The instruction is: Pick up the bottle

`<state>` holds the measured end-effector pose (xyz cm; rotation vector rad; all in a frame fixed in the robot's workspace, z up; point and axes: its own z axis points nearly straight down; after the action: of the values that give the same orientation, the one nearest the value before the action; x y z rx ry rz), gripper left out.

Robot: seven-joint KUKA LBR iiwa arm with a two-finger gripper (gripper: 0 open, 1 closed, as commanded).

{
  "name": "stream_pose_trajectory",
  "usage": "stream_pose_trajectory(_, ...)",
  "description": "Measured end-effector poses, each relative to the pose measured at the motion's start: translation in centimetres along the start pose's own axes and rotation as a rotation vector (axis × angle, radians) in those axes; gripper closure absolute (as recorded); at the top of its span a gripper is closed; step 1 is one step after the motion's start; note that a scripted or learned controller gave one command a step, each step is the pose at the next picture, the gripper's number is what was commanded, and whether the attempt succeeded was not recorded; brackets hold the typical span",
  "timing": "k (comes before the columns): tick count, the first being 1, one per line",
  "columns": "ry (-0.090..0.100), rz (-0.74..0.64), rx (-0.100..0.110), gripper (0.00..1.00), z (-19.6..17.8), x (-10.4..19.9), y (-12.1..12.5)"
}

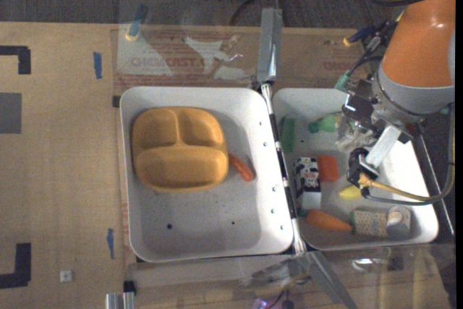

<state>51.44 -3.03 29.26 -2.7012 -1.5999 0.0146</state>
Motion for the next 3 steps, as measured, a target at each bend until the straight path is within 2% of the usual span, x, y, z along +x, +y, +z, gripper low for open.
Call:
stream_pose_trajectory(1, 0.002, 0.364, 0.001, 1.00, 0.9, 2.9, -3.8)
stream_pose_trajectory(2, 0.002, 0.401, -0.002, 1.00, -0.8, 2.4, -5.2)
stream_pose_trajectory(3, 0.002, 0.388, 0.000, 1.00, 4.2, 1.2, -4.5)
